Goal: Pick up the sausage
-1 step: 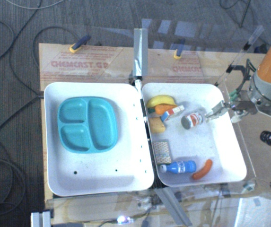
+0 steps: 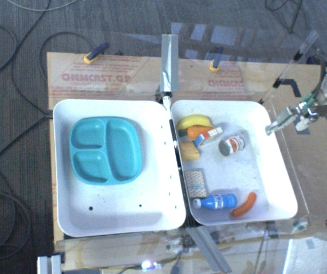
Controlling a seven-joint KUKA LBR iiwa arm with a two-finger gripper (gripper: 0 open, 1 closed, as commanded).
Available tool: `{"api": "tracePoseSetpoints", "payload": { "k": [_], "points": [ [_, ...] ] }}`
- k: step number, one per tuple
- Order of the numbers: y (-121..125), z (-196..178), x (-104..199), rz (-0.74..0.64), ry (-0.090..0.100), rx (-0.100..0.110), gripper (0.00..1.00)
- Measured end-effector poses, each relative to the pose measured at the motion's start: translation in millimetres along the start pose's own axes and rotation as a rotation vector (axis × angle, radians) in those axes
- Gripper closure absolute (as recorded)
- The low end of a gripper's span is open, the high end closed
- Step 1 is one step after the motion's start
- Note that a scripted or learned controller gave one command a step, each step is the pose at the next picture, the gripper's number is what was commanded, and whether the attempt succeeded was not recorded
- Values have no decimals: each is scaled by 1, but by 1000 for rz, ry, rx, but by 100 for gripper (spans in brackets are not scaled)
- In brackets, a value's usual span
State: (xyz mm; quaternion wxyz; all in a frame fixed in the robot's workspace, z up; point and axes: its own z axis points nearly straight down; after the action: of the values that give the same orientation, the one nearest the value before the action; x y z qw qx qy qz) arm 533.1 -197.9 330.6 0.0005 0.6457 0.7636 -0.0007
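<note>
Orange sausage (image 2: 243, 205) is lying near the right bin's (image 2: 277, 153) front-right corner (beside the blue bottle (image 2: 215, 201)); the gripper (image 2: 302, 114), finger state impossible to tell, is needing a descent clear of the wall.

I count two white bins (image 2: 117, 224) side by side on the bench, and the left one holds one blue divided plate (image 2: 106, 150). In the right bin I count one sausage (image 2: 243, 205), one blue bottle (image 2: 216, 201), one can (image 2: 231, 145), one banana (image 2: 194, 121), one patterned sponge (image 2: 195, 183), and one orange-and-white tube (image 2: 204, 135). I also see one yellowish item (image 2: 189, 151) that I cannot identify.
</note>
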Motion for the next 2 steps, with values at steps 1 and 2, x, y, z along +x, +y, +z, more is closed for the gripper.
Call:
{"api": "tracePoseSetpoints", "payload": {
  "k": [1,2],
  "points": [
    [-13,106,-23,-116,2,1,0],
    [-43,241,-10,-136,9,-11,0]
  ]
}}
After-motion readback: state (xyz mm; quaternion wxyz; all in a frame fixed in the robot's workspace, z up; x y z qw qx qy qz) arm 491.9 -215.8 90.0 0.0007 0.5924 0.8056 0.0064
